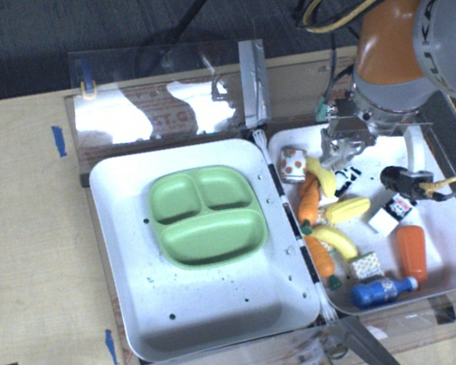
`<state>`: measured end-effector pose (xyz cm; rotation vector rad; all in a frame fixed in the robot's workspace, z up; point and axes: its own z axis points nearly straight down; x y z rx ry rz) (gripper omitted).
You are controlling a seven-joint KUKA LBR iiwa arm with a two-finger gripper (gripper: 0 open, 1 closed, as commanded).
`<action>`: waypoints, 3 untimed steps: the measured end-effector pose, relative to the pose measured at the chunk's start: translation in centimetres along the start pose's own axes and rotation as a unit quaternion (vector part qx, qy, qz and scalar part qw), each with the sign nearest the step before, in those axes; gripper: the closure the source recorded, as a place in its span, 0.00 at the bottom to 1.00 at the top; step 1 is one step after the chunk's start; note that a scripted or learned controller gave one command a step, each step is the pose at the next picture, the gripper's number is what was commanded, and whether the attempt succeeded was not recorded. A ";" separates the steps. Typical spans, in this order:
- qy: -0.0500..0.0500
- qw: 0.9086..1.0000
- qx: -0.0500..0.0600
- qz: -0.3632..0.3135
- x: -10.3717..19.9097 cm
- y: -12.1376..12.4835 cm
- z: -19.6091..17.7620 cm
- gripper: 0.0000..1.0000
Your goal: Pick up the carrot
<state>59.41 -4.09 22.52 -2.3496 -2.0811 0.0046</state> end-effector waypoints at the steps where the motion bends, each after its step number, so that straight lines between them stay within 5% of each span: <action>1: -0.001 0.995 -0.004 -0.103 -0.3 4.9 3.1 1.00; 2: -0.001 0.995 -0.004 -0.103 -0.2 4.9 3.1 0.00; 3: 0.000 0.975 -0.001 -0.223 1.5 -2.7 4.1 0.00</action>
